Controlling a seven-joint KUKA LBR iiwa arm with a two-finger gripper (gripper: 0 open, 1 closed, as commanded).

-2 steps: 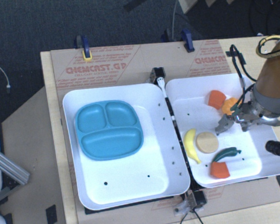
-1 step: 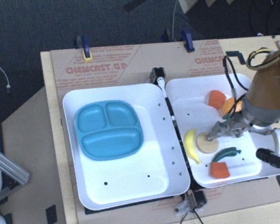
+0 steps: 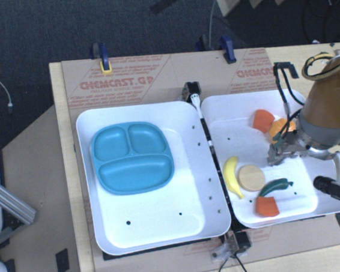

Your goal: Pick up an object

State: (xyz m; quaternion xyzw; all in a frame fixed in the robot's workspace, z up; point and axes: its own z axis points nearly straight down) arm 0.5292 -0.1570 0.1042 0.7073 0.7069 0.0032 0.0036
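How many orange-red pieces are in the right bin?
2. One orange-red piece lies near the far side, by the arm; another orange-red piece lies at the near edge, under the green item. The arm may hide more.

Grey arm (image 3: 332, 124) with orange band, black cables, apparently metal tool (image 3: 278, 151).

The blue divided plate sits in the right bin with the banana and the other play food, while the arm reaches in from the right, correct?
Not quite: the camera view shows the blue divided plate alone in the left bin. The banana and the other play food lie in the right bin, where the arm reaches in from the right.
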